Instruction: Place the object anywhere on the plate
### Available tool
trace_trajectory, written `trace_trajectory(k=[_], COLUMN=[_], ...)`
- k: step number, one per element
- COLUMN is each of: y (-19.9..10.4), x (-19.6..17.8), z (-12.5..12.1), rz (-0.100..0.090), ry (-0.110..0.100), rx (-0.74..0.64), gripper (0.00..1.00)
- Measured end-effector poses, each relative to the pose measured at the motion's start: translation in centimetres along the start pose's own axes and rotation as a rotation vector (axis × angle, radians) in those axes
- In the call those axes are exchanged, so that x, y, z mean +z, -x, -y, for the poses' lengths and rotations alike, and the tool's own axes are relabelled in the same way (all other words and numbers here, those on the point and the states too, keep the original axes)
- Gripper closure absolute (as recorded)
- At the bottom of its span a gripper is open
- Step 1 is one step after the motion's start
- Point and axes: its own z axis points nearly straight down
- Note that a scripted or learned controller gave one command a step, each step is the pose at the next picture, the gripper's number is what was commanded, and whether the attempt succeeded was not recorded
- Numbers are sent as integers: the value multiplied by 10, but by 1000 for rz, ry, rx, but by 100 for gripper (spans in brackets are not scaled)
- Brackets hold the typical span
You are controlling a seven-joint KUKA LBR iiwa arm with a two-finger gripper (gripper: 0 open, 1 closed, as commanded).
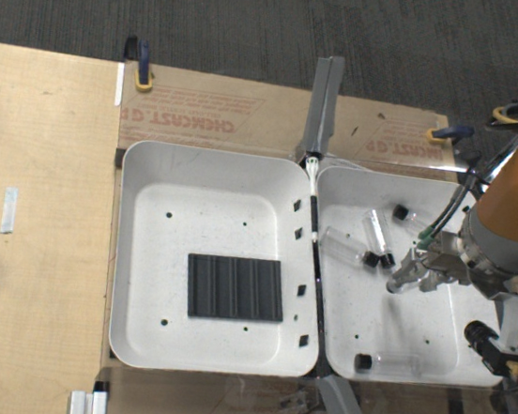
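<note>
even bright light, soft shadows

I see two white bins side by side. Left bin [142, 233]: dark ribbed plate [234, 288] flat near middle. Right bin [437, 362]: clear tubes with black caps scattered, one [375, 230] near top, one [352, 252] beside divider. Gripper [400, 282] low over right bin, beside tubes.

The left bin [142, 233] lies mostly open; only the dark ribbed plate [234, 288] sits flat toward its 5 o'clock area. In the right bin [373, 202], clear tubes [374, 231] with black caps crowd the 11 o'clock part, another tube [390, 363] lies at 6 o'clock, and the tool [401, 282] hangs over the middle. A raised divider [314, 256] separates the bins.
</note>
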Motion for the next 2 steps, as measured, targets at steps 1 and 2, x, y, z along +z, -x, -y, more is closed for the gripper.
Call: trace_trajectory(k=[1, 2], y=[-81, -149], x=[9, 8], z=[30, -47], rz=[1, 2], ry=[-1, 1], rx=[-13, 64], gripper=[100, 100])
